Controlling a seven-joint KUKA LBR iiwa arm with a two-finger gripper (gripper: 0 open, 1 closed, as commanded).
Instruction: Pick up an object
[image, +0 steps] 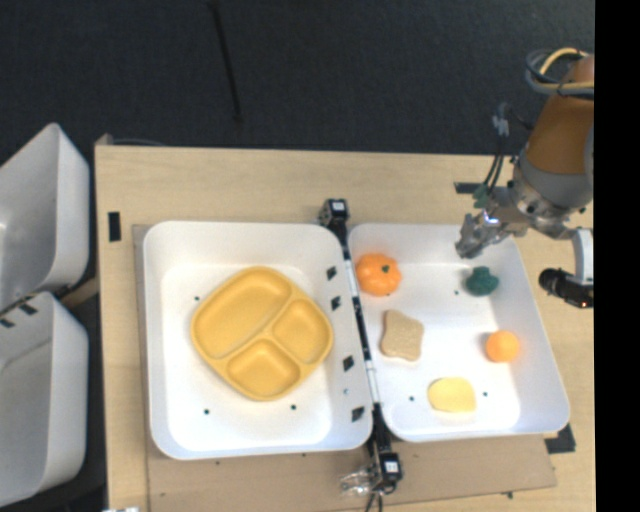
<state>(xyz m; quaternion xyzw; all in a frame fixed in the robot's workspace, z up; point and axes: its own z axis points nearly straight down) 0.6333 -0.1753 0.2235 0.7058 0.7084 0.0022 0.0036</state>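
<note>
Two white bins sat side by side. At two o'clock in the right bin (545, 385), the gripper (478, 240) hung above a small green object (482, 281), just short of it; whether it was clenched or released I cannot tell.

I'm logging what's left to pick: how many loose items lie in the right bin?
5: an orange pumpkin-like fruit at the upper left, a slice of bread below it, a yellow piece near the front, a small orange ball at right, and a dark green piece beneath the pincer.
</note>
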